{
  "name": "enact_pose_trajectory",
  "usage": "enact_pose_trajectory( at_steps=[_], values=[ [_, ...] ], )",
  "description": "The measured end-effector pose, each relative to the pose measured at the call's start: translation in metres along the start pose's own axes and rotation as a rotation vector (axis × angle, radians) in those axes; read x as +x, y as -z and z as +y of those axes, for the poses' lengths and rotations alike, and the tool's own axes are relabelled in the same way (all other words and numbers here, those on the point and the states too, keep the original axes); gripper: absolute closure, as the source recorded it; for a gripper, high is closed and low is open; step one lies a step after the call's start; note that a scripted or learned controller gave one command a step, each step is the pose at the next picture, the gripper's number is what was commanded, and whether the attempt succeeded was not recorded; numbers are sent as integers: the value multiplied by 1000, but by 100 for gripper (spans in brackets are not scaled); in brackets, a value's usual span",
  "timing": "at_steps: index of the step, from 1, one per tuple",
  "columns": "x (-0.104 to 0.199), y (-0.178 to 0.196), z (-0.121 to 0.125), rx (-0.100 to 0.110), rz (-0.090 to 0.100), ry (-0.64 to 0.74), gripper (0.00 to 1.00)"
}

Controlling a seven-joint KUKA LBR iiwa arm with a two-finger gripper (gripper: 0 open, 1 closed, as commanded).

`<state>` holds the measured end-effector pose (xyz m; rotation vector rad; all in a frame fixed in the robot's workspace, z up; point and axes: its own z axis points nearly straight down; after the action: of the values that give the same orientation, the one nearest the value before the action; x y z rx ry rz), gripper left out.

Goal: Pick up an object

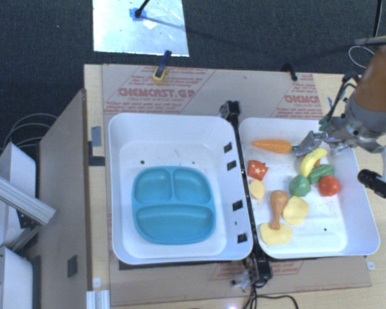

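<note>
In the right bin (pixel 357 234) the toy food is clustered; the gripper (pixel 312 144) hangs beside the carrot (pixel 272 146) and banana (pixel 311 161) — its state cannot be told. Both are judged light, stiff and slippery plastic — best taken mid-body.

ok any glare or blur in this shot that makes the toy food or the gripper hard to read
Camera view: lighting is even and soft, with only faint shadows inside the right bin; the shiny sheet beyond the bench shows bright glare; the image is somewhat soft overall, so the gripper near the carrot and banana blurs into grey and its fingers cannot be told apart.
</note>
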<state>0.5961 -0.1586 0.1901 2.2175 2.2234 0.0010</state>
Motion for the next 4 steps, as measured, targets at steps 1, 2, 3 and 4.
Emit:
enact_pose_trajectory(
  at_steps=[1,2,3,4],
  values=[
    [46,-111,-66,7,3,-1,0],
    [43,-94,-61,-4,0,-2,100],
    [43,-95,-62,-3,0,-2,0],
    [10,-105,20,-7,-2,3,0]
  ],
)
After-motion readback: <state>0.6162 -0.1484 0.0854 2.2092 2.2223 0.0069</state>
